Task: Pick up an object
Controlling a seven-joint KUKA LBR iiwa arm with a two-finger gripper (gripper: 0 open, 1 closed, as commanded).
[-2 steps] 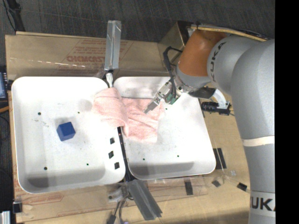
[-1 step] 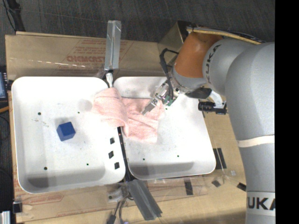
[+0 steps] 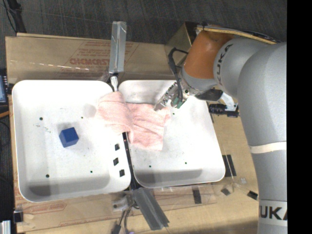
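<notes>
Jaws (image 3: 169, 101): you cannot tell their opening.
Cloth (image 3: 132, 117): just below-left of them, draped over both bins' shared rim.
Cube (image 3: 68, 136): far left.
Advice: pinch a raised fold.

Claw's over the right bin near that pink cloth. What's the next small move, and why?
Probably lower the claw slightly toward the pink cloth. It sits at the cloth's upper right edge in the right bin, and nothing is visibly between its tips. The blue cube lies far off in the left bin.

A crumpled pink cloth (image 3: 131, 118) is draping across two shallow white bins (image 3: 29, 130); the gripper (image 3: 168, 101) is hovering beside it, a small blue cube (image 3: 68, 136) sitting left.
</notes>
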